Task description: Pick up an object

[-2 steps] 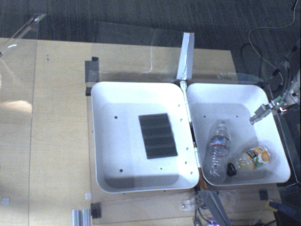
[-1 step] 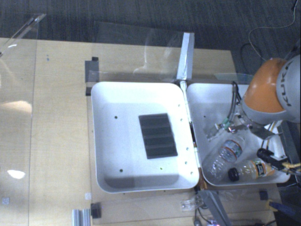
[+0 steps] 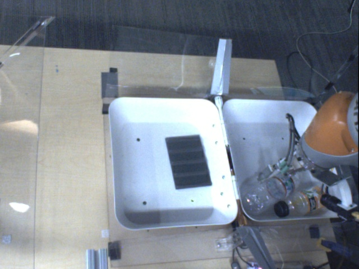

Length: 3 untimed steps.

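Observation:
A black ribbed rectangular pad (image 3: 189, 161) lies flat near the middle of the left bin (image 3: 129, 150). In the right bin (image 3: 252, 128), a clear bottle (image 3: 300, 202) with a black cap lies on its side near the front wall. A clear crumpled plastic item (image 3: 255, 198) rests just left of it. My gripper (image 3: 279, 175) hangs low over the front part of the right bin, right above the bottle and the clear item. Glare and clear plastic blur its tip. The arm's orange band (image 3: 331, 130) sits above it at the right.
A grey upright post (image 3: 221, 66) stands behind the seam between the two bins. Clear plastic sheeting (image 3: 151, 55) lies across the bench's back and left. Cables (image 3: 325, 49) trail at the right, and small black brackets (image 3: 109, 83) sit by the left bin's corners.

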Tool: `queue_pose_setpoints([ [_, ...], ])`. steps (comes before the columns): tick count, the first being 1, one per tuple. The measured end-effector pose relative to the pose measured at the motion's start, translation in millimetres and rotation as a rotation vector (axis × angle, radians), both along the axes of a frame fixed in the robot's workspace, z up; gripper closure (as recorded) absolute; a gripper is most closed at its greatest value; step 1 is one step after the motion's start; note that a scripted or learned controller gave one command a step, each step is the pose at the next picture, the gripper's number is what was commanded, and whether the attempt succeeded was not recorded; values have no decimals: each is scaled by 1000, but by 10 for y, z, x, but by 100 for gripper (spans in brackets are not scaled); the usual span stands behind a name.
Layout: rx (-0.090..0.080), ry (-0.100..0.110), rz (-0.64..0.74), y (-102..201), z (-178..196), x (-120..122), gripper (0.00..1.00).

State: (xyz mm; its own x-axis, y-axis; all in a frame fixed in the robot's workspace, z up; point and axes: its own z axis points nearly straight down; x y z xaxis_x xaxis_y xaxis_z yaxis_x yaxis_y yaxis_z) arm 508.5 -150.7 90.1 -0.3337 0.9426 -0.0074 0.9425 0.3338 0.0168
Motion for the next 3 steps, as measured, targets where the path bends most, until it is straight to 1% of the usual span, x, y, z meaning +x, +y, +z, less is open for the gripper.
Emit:
queue_pose_setpoints([
  [1, 2, -12, 4, 35, 128, 46, 100],
  [2, 2, -8, 3, 28, 122, 34, 0],
  [3, -3, -3, 41, 359, 3, -155, 0],
])
